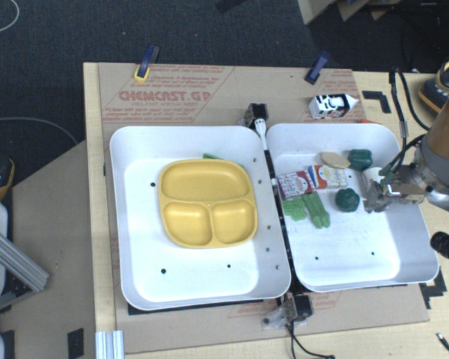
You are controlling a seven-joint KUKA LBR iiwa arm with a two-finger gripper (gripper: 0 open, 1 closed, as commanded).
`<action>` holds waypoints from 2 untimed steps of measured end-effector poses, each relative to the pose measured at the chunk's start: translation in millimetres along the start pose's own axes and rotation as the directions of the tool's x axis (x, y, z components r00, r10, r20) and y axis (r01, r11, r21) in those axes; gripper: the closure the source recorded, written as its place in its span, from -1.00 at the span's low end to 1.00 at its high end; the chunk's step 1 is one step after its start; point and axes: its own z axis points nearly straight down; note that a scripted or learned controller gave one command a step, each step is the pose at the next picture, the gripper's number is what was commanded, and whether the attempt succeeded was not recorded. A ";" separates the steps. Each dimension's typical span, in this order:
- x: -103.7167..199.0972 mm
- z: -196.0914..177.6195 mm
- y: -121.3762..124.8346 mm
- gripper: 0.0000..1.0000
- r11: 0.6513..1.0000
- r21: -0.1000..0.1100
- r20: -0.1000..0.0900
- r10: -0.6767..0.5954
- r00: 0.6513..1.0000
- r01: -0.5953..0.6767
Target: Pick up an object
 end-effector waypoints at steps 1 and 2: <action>37.4 -10.0 36.7 1.00 1.000 0.000 -0.001 -0.003 1.000 0.003; 73.8 0.8 79.0 1.00 1.000 0.000 -0.001 -0.004 1.000 0.004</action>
